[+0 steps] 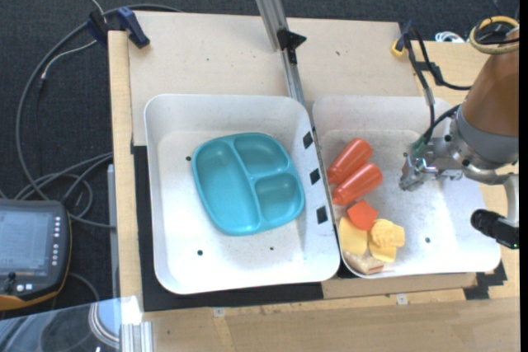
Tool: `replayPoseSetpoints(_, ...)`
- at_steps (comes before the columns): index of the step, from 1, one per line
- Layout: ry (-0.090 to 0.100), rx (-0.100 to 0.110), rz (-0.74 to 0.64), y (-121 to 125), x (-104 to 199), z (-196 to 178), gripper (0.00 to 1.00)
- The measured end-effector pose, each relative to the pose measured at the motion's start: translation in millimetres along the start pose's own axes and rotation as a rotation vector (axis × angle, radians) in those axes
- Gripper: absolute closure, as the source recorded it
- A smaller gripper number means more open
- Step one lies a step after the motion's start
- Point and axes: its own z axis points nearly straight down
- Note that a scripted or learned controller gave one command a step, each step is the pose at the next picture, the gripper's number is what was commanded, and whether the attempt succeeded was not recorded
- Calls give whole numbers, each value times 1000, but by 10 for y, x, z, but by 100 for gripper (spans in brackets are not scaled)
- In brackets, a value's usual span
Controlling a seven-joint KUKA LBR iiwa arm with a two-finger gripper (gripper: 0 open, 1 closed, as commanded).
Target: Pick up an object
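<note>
Yellow pieces point(375, 241) sat nearest you in the right bin point(445, 255), orange ones point(353, 171) just behind. Your claw point(414, 174) hovered beside them, grip state unreadable. You needed to center over one piece before descending.

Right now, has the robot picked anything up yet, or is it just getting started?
Just getting started, it looks like. Nothing looks picked up: the two orange pieces and the yellow pieces lie in the right bin, and the teal divided plate lies in the left bin. The gripper is over the right bin, beside the orange pieces. The whole pick is left.
</note>
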Motion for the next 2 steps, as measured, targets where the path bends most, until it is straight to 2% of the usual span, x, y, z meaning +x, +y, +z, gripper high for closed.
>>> replayPoseSetpoints(2,2,2,-4,509,774,-141,100)
